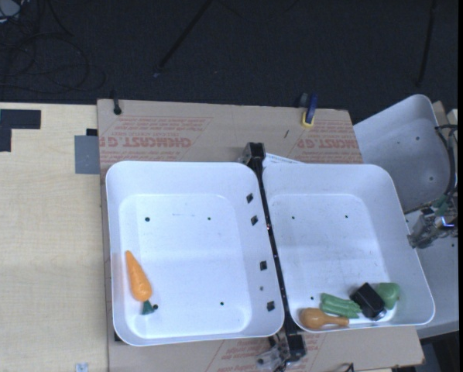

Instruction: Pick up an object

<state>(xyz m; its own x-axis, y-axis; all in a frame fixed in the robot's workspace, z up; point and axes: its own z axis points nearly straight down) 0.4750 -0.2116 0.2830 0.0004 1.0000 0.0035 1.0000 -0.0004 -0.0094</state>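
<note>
An orange toy carrot [138, 277] with a dark green stub lies near the front left wall of the left bin [177, 178]. In the front right corner of the right bin [332, 183] a green pod-like piece [339, 305], a black block [368, 300], a light green piece [388, 292] and a yellow-orange pear-shaped toy [321, 318] lie bunched together. The grey arm [402, 142] stands outside the right bin's right wall. Its gripper [428, 229] sits low beside that wall, small and partly cut off, apart from every object.
Both bins rest on a cardboard sheet [216, 134] over a pale wooden bench [38, 231]. A black divider strip [264, 239] runs between the bins. A blue and yellow clip [309, 111] stands at the cardboard's back edge. Cables lie on the dark floor behind.
</note>
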